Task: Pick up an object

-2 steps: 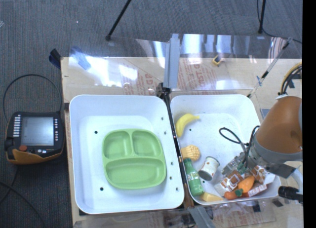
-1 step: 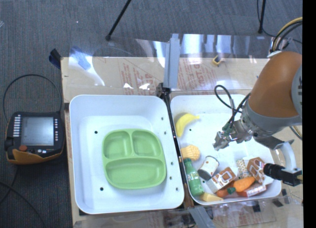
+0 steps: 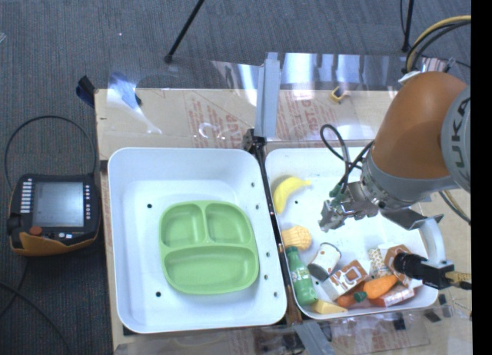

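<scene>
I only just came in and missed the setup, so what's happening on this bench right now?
A grey and orange robot arm reaches in from the right, and its gripper hangs over the right bin, which holds toy food: a banana, a corn piece, a green bottle, a carrot and some small packages. Nothing is visibly between its fingers, so no pick has happened yet. The left bin holds a green divided plate.

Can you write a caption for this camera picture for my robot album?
Robot gripper hovers over toy food in the right bin; green plate sits left.
</scene>
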You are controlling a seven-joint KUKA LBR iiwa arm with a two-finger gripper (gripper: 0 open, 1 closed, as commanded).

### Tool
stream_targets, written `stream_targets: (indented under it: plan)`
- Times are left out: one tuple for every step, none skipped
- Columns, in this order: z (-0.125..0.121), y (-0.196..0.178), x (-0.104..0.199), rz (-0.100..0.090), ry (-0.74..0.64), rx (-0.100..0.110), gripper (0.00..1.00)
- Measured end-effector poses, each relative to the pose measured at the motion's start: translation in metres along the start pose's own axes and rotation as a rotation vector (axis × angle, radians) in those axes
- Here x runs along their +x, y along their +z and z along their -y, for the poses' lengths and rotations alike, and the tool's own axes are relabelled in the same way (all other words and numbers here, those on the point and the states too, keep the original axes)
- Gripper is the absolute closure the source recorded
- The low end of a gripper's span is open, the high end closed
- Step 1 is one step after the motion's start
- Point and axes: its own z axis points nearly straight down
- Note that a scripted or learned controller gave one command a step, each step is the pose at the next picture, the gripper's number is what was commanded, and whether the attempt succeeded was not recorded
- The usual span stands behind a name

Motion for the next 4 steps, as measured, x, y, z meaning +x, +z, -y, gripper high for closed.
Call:
stream_targets:
  plan:
    - [0.003,0.010,-0.042,0.000,0.113,0.000,1.00]
    - [-0.047,0.036,0.030,0.000,0.216,0.002,1.00]
    - [-0.145,0.059,0.022,0.001,0.432,0.001,1.00]
    - [-0.158,-0.078,0.093,0.000,0.340,-0.005,1.00]
